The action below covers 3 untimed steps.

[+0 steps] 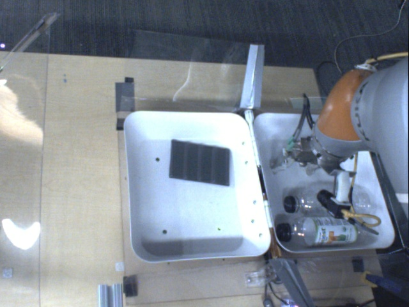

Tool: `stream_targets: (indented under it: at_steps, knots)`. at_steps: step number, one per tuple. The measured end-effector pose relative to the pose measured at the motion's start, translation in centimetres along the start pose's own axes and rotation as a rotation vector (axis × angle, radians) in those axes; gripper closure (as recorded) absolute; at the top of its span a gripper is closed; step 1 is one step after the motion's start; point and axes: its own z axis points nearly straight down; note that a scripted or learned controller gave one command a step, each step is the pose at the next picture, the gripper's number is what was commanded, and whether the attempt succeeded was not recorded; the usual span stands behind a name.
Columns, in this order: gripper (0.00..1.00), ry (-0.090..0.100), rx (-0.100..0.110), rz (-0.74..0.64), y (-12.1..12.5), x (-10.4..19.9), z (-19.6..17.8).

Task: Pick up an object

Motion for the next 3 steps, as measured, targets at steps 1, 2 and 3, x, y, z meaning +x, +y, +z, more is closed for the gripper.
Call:
stream_targets:
  at_steps: [1, 2, 3]
  knots:
    - [0.00, -0.002, -0.015, -0.143, -7.6, -2.9, -0.3]
    - [1.00, 0.003, -0.028, -0.147, -7.0, -2.4, -1.6]
    - [1.00, 0.001, 0.007, -0.029, -5.9, 0.4, -3.8]
